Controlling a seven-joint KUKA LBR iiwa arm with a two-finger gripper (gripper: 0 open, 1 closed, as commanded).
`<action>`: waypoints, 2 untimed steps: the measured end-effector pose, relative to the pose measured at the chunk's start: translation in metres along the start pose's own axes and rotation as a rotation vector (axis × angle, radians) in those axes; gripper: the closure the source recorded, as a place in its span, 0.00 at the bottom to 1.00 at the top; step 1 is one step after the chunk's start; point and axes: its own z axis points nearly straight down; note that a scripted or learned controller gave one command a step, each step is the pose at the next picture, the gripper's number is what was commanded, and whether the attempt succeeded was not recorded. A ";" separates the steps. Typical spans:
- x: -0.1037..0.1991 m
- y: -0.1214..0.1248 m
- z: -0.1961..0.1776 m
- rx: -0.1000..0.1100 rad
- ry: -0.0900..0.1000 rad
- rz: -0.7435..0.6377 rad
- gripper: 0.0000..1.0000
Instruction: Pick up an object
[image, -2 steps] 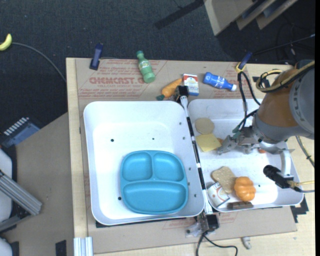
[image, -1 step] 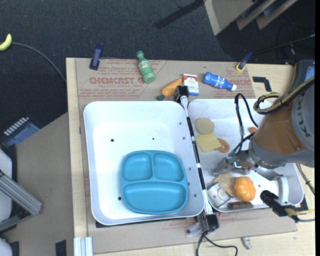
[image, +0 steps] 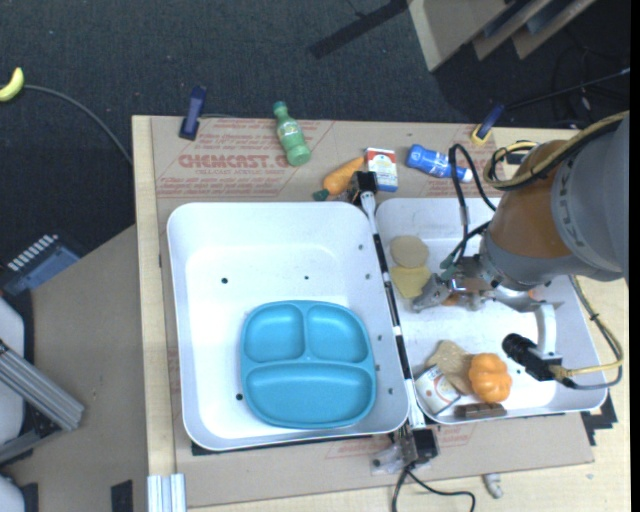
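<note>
The grey arm (image: 590, 200) comes in from three o'clock, its orange band (image: 525, 225) bent downward above the wrist. The gripper (image: 435, 295) hangs low, aimed toward nine o'clock, jaws slightly parted.

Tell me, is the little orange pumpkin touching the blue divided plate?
Apart. The camera view shows the orange pumpkin in the right bin and the blue divided plate in the left bin, bin walls between them.

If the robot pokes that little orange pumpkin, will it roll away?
Probably a little. The orange pumpkin looks round and squat, so a push might make it wobble or roll. It lies against a tan thing in the right bin, which may stop it. Its smooth rounded sides could slip from the gripper.
</note>
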 end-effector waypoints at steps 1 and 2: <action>-0.026 0.031 0.000 0.000 -0.001 0.001 0.00; -0.026 0.031 -0.010 -0.002 -0.002 0.000 1.00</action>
